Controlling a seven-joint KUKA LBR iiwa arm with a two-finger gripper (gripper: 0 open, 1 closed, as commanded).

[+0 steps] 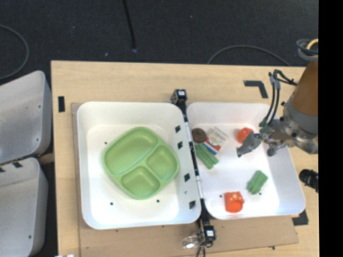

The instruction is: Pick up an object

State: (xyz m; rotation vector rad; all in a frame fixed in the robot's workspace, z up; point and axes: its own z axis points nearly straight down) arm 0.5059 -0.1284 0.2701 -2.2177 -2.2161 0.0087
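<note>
Gripper [256,143] beside orange block [244,134]; printed packet [216,138] (text unreadable).

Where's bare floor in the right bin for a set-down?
Right bin: free middle strip between gripper, green block and orange piece. Crowded upper left: brown disc, packet, green bar.

The arm [305,98] is cut off at three o'clock; the tool [252,143] partly hides an orange object [244,134].
</note>
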